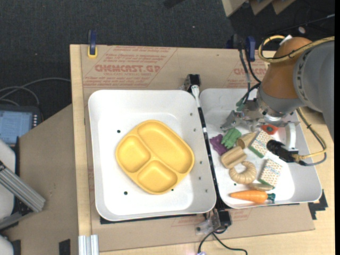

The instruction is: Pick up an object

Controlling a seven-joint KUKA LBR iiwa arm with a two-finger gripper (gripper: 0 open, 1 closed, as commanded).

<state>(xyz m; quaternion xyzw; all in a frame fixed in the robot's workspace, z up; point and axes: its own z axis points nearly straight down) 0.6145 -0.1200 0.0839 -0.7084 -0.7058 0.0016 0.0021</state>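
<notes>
Grey and orange, the arm [287, 78] reaches down into the right bin [313, 187] near its back edge. The pincer [245, 116] sits low over the toys there. I cannot tell if it is grasping anything, so no toy looks picked up yet. Just in front of it lie a green toy [231, 137] and a purple toy [217, 143]. Nearer the front edge are a ring-shaped bun [243, 172] and a carrot [249, 196]. A yellow tray [154, 155] rests in the middle of the left bin [101, 110]. The job is not done.

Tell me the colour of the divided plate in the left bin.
The divided plate is yellow, seen plainly in the camera view.
</notes>
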